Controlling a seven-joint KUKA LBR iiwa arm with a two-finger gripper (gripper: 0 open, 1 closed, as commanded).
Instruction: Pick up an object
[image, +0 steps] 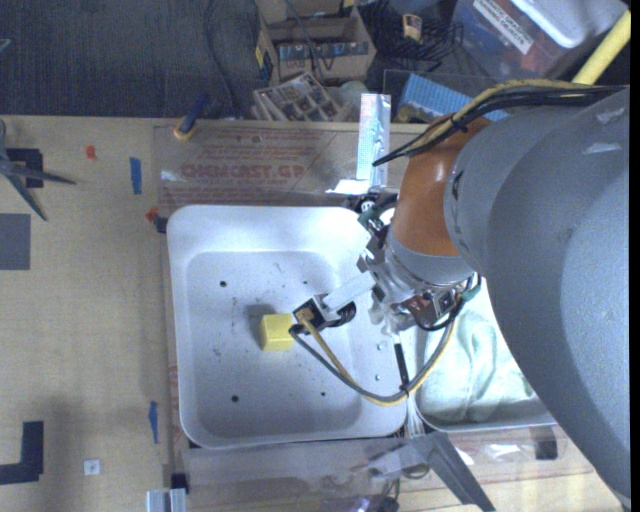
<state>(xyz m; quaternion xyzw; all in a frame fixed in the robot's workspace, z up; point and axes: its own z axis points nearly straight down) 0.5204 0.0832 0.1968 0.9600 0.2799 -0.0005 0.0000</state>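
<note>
**Entry: pick attempt, left bin (182, 300)**

- **Item to be taken:** small yellow block (276, 331). It lies flat on the left bin's floor, a little left of the bin's centre and toward its near half. It touches no wall.
- **Other contents:** a few dark specks are scattered over the left bin's floor, too small to identify.
- **Gripper (396, 306):** hangs over the left bin's right side, close to its right rim and well apart from the yellow block. Nothing can be seen held in it. Whether it is spread or closed cannot be told, as the wrist hides it.
- **Neighbouring fixture:** the right bin (480, 418) abuts the left bin's right wall. It holds a pale soft item (482, 352), possibly cloth, partly under the arm.
- **Step in hand (judged):** approach. No grasp has been made and the block sits undisturbed.
- **Next move calls for (judged):** travel from the left bin's right rim toward its centre, then line up over the block and descend with the jaws spread to either side of it before closing.
- **Edges and room:** bare floor surrounds the block on every side within the left bin, so any approach angle looks free. The tight spot is the left bin's right wall, directly below the wrist, which should be cleared before any lowering.
</note>
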